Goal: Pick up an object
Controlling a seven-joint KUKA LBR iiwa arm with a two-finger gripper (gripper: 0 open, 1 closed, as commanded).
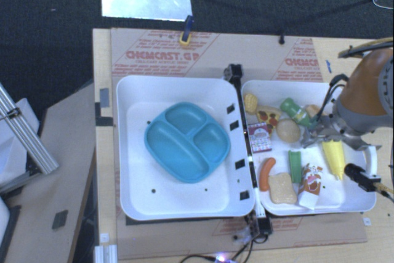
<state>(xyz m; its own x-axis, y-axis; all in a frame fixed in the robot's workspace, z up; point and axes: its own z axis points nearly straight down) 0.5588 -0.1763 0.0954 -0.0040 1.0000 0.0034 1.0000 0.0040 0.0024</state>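
Starting at the near edge of the right-hand shallow white bin, a tan slice of toy bread lies beside a white carton with a red-brown print. Just behind them sit an orange toy sausage, a small green block and a yellow squeeze bottle. Further back, a red-and-white card packet and a round beige ball. Over them hovers the two-finger gripper, low above the bin between the ball and the yellow bottle; whether it is spread or closed, I cannot tell. Beyond lies a green bottle. In the left bin rests a blue divided plastic plate.
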